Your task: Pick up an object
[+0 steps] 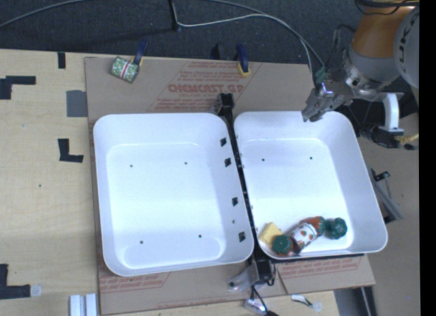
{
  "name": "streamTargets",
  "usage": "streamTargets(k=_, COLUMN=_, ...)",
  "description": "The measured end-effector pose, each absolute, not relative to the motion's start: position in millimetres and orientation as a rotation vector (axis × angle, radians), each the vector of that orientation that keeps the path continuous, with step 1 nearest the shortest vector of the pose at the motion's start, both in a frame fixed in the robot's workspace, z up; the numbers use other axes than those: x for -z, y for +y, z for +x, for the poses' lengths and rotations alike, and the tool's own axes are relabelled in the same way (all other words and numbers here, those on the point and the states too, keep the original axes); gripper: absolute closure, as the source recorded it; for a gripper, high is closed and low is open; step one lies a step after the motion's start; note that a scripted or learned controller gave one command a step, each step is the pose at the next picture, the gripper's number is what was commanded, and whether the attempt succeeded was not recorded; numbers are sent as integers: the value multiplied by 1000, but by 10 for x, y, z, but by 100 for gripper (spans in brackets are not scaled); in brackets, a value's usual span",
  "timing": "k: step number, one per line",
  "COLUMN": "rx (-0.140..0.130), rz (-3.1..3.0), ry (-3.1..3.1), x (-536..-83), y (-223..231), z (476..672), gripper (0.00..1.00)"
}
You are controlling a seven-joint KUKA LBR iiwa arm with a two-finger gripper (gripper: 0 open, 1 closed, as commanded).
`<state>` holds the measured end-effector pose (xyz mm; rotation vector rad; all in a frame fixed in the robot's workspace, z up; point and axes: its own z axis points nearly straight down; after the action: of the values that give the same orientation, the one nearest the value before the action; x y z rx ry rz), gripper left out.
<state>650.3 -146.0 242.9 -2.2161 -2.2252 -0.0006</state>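
Approach step: gripper (315,112) hovers over the right bin's (364,171) far rim, nothing in it; can't tell jaw state. Objects cluster at the bin's near edge: bottle (304,233), green ball (336,227), yellow block (270,231). Next: travel to the near edge, descend.

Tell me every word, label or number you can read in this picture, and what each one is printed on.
"CHEMCAST GP": red print on the brown board under the two bins, roughly legible behind the left bin; this reading is a best guess.
More red print on the same board along its near edge: too small and partly covered to read.
Green and white block on the board's far left corner: patterned, nothing readable.
Red and white object in the right bin: markings too blurred to read.
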Motion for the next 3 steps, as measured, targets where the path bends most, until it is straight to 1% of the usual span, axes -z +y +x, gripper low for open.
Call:
streamTargets(k=1, rx=0, rz=-2216, ry=-2225, x=-2386, y=-959, z=6502, gripper=100)
streamTargets(k=2, rx=1, rz=-2216, ry=-2226, x=-2331, y=-399, z=6299, gripper=100)
streamTargets(k=3, rx=0, rz=-2216, ry=-2225, x=-2293, y=44, z=6260, gripper=100)
